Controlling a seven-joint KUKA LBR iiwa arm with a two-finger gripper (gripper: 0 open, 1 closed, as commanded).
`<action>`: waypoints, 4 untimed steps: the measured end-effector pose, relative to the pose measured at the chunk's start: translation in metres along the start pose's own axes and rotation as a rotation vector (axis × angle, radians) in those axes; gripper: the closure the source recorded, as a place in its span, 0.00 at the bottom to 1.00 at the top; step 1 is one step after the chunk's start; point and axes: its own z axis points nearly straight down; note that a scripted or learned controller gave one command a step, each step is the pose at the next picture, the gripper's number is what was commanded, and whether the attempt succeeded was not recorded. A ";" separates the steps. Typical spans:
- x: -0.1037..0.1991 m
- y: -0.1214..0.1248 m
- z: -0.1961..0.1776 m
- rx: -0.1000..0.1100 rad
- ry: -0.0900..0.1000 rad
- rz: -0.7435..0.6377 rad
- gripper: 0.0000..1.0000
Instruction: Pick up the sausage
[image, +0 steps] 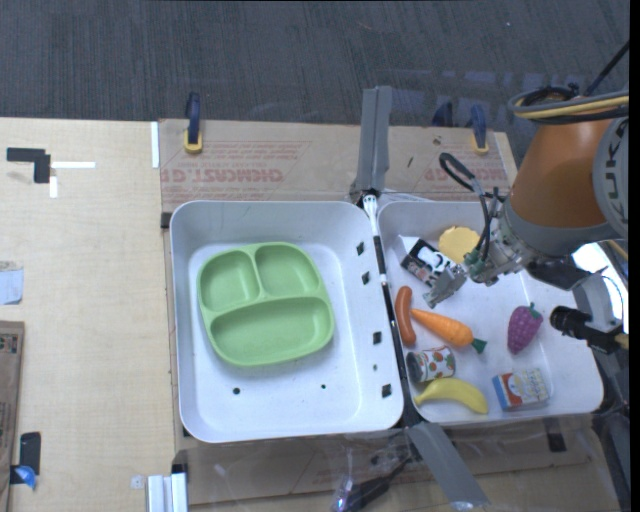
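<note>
Sausage (404, 313) is the target: a reddish link lying lengthwise in the right bin (590, 400), close to that bin's left wall. The gripper (446, 287) hangs just up and right of the sausage, over a black-and-white packet (425, 262); whether it is open or closed cannot be told from this slanted view, and nothing is seen held. Just right of the sausage, a carrot (444, 327) angles away from its upper end, crowding that side. Below the sausage stand a small can (433, 364) and a banana (452, 394). Farther right of it lie a purple berry (523, 328) and a small carton (522, 388). Left of the sausage, the other bin (190, 330) holds a green divided plate (266, 303).
</note>
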 end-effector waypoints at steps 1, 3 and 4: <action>0.042 0.045 0.000 -0.001 0.000 -0.016 0.00; -0.035 -0.013 -0.071 -0.002 -0.001 -0.083 0.00; 0.001 0.012 0.000 -0.001 0.000 -0.233 0.00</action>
